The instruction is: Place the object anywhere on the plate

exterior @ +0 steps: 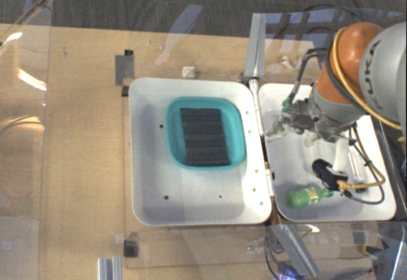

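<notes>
Arm [375, 62] over the right bin [381, 212], green object [308, 196] lying apart.
I can't make out how wide the gripper [294, 119] stands; the teal plate [173, 126] sits in the left bin [146, 145].

Bright overhead light; glare streaks on bench [38, 81] left; slightly soft.

Arm [389, 62] grey, rounded shell; orange band [344, 59] above wrist; thin dark cables [297, 84] looping alongside; gripper [284, 123] seemingly pale metal, blurred.
</notes>
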`<state>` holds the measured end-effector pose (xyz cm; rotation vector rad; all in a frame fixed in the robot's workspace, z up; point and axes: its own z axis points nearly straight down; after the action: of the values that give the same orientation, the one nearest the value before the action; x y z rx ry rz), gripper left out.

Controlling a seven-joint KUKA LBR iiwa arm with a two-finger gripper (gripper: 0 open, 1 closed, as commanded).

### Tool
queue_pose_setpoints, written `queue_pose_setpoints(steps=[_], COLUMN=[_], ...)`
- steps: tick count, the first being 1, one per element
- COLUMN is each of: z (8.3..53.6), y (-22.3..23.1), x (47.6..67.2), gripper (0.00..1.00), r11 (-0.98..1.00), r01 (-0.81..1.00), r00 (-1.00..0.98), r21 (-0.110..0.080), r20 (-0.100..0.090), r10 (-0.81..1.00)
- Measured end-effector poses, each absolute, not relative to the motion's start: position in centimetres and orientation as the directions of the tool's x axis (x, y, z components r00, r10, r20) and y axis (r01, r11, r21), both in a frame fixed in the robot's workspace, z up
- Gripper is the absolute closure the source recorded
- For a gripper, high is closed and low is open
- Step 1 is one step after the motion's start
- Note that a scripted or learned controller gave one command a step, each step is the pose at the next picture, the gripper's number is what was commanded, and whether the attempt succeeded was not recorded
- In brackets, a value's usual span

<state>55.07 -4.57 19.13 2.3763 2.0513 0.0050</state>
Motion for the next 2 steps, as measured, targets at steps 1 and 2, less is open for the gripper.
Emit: queue_pose_setpoints(steps=[1, 2], z=[19.13, 19.13], y=[-4.57, -4.57], x=[55.07, 55.07], gripper=[0.00, 0.00], r11=[-0.146, -0.146], r01=[0.989, 0.989], r00=[0.146, 0.146], r21=[0.004, 0.004], r20=[0.001, 0.001], r10=[0.989, 0.989])
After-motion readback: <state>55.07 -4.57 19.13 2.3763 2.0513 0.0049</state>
